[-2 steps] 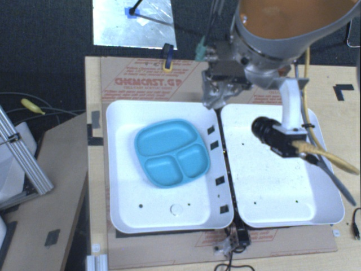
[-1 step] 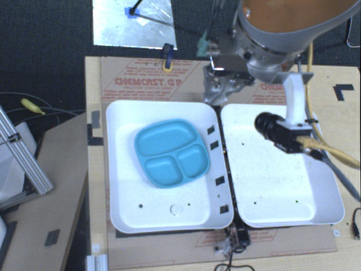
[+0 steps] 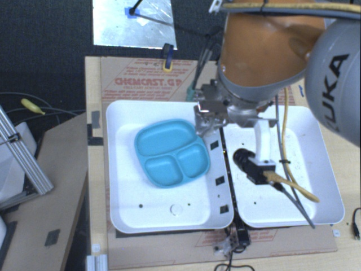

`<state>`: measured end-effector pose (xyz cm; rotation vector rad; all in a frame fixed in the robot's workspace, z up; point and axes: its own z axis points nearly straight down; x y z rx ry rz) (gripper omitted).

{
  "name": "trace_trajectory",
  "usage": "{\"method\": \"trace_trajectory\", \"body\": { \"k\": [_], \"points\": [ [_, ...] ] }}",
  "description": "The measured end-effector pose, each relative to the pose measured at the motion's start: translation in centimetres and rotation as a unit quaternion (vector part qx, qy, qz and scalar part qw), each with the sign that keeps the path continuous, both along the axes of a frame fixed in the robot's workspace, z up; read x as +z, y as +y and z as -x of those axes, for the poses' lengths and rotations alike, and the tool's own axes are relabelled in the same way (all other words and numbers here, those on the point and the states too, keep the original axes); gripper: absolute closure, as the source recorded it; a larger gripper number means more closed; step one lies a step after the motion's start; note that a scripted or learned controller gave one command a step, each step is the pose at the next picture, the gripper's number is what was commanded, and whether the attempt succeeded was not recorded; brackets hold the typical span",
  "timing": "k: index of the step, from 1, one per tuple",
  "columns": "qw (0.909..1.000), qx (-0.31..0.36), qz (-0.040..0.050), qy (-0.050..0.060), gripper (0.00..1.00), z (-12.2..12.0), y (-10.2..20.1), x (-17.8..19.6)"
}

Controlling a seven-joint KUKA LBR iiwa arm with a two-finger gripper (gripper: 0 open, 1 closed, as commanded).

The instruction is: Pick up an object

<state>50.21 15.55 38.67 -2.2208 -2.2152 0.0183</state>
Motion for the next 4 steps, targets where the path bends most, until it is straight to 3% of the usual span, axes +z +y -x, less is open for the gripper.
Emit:
{"method": "trace_trajectory", "body": {
  "k": [1, 2, 3, 4],
  "points": [
    [0.9999, -0.001, -0.0029, -0.01, 1.0, 1.2, -5.5, 5.1],
    [1.0, 0.005, -0.0034, -0.007, 1.0, 0.3, 0.6, 4.6],
    [0.9999, -0.001, -0.0032, -0.011, 1.0, 1.6, -5.5, 11.4],
    [1.0, -0.003, -0.0002, 0.0, 1.0, -2.9, -13.7, -3.1]
  ]
}}
